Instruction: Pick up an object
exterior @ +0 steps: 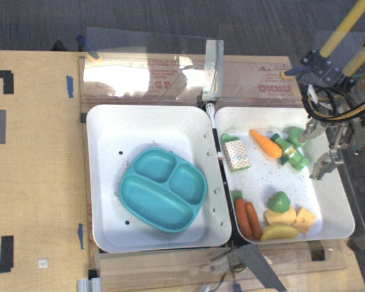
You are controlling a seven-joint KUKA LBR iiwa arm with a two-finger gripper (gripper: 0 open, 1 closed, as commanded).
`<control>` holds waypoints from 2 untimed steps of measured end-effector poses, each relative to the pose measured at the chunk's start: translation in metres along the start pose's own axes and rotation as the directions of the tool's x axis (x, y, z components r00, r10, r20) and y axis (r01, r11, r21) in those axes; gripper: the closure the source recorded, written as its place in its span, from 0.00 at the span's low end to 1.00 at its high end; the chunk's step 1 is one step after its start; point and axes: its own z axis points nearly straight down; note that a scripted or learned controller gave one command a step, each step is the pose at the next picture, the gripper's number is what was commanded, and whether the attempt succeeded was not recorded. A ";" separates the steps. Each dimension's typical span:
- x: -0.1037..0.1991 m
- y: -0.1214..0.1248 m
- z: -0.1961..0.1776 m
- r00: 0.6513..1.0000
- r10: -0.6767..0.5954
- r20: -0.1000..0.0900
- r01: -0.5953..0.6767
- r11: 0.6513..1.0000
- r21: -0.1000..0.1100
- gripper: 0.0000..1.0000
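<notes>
- The surface (30, 163) is carrying two white bins side by side, and nothing on it is being lifted; I judge the task to be sitting at its opening step, with no object picked.
- The left bin (103, 126) is holding a teal tray (163, 189) with three compartments, lying flat and slightly turned.
- The right bin (334, 212) is holding the likely targets. A small patterned box (236, 156) is lying near the dividing wall, with a little green piece (229, 138) just above it.
- A carrot (266, 143) is lying at a slant near the middle top, and a green toy (294, 152) is sitting just to its right, too blurred to name.
- Along the near wall, two red sausages (249, 218) are lying side by side; beside them a green pepper (279, 201), a banana (280, 232) and an orange wedge (304, 219) are crowding together, touching or nearly so.
- The tool (328, 154) is hanging at the right rim of the right bin, near the green toy but apart from it. Nothing is showing between its fingers. Whether they are spread or pressed together I cannot tell, as cables and the wrist are cluttering that corner.
- The next move, as I read it, is calling for the tool to travel left over one piece and come down; the carrot looks freest, while the crowded pieces are risking a bad grip.
- The arm is being cut off by the right edge, so its pose is hard to judge.
</notes>
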 end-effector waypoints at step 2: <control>-0.088 0.012 0.184 0.980 0.197 0.013 -0.197 0.980 0.000 0.00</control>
